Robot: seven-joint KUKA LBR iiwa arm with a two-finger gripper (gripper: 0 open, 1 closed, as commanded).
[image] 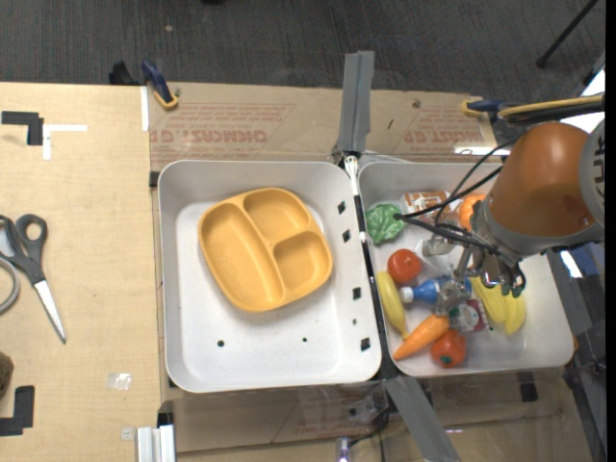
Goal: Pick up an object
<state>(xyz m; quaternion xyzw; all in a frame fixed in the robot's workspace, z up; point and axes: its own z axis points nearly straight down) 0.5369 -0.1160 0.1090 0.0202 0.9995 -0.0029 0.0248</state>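
- While the arm is reaching in from the right, a tomato [449,348] and a carrot [421,337] are lying at the near edge of the right bin [539,354].
- Just behind them, the gripper [460,295] is hanging low over the toys, but I cannot tell what it is doing.
- A yellow plate [265,248] is sitting in the left bin [183,354].
- Scissors [37,272] are lying far left.
- A green leafy toy [384,222] is resting at the back.

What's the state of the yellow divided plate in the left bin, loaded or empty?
Empty. The yellow three-compartment plastic plate lies flat in the left white bin, and all three sections show bare yellow surface. The toy food sits in the right white bin.
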